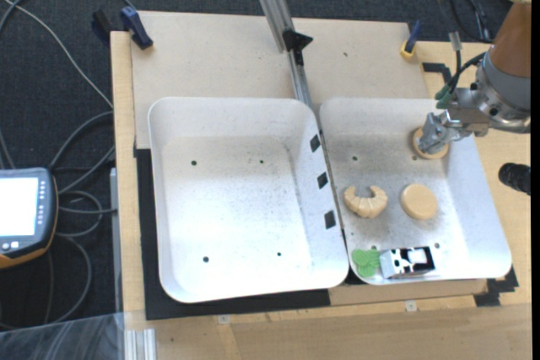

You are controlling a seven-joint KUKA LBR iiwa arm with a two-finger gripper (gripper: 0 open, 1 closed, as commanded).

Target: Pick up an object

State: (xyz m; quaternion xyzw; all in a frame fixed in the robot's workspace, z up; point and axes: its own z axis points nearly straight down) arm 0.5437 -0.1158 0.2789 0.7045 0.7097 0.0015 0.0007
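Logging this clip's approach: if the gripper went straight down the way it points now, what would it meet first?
Most likely the tan round piece directly under the gripper in the right bin; depth is unclear, so contact can't be judged.

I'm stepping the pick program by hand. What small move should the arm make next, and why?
Probably a short straight descent. The gripper sits right over a tan piece near the far side of the right bin, away from the other items, so little sideways correction seems needed before trying a grasp.
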